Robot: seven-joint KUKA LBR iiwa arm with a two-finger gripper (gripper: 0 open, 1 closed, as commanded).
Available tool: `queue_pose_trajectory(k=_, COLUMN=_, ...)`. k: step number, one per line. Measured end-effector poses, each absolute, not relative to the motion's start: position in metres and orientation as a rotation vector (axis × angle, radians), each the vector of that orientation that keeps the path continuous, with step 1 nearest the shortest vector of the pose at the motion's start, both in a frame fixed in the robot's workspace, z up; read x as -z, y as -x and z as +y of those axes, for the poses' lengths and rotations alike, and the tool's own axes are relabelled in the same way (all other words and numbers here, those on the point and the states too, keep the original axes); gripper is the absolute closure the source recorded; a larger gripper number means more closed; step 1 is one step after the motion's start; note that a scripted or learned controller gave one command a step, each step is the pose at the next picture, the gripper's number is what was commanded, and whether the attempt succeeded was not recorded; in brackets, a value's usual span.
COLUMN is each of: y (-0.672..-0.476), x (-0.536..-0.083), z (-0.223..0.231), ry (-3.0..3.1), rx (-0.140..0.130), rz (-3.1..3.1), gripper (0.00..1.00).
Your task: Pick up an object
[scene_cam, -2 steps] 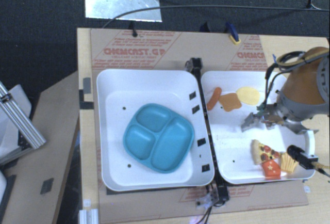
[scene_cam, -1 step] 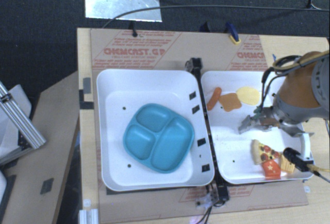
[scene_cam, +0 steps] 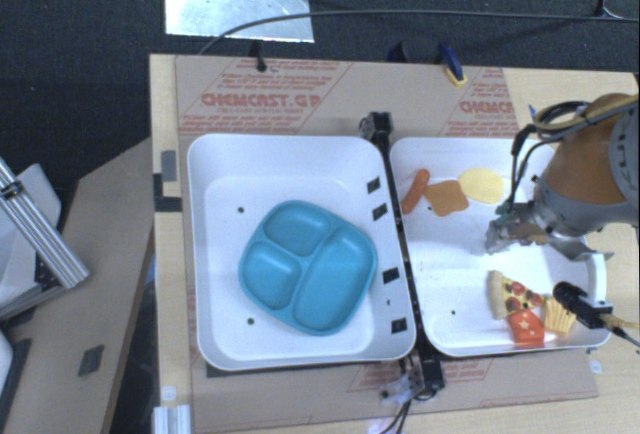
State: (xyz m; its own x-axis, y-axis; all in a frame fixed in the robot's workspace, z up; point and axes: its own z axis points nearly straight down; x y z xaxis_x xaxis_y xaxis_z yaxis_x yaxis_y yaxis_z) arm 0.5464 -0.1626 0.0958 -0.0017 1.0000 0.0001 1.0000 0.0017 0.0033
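In the right bin (scene_cam: pixel 440 267), several toy foods lie scattered. An orange-red sausage (scene_cam: pixel 414 190), a brown toast piece (scene_cam: pixel 447 199) and a yellow round slice (scene_cam: pixel 482 185) sit near the back. A pizza slice (scene_cam: pixel 508 293), a red piece (scene_cam: pixel 526 327) and yellow fries (scene_cam: pixel 558 319) lie at the front right. My gripper (scene_cam: pixel 498 236) hangs low over the bin's right half, between the yellow slice and the pizza slice, with nothing seen in it.
The left bin (scene_cam: pixel 215 222) holds a blue divided plate (scene_cam: pixel 307 265). A black divider with clips (scene_cam: pixel 392 222) runs between the bins. The arm's grey and orange wrist (scene_cam: pixel 590 177) covers the right bin's far right side.
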Motion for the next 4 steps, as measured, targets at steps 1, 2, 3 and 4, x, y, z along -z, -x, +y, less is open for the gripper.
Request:
queue_pose_trajectory(k=1, y=-0.548, x=-0.158, z=-0.156, ry=-2.212, rx=-0.005, rz=2.223, gripper=1.0)
queue_pose_trajectory(k=2, y=-0.55, x=-0.212, z=-0.156, ry=-2.211, rx=-0.006, rz=2.223, gripper=1.0)
queue_pose_trajectory(k=3, y=-0.549, x=-0.224, z=-0.097, ry=-2.209, rx=-0.005, rz=2.233, gripper=1.0)
queue_pose_trajectory(k=4, y=-0.548, x=-0.232, z=-0.036, ry=-2.209, rx=-0.004, rz=2.233, gripper=1.0)
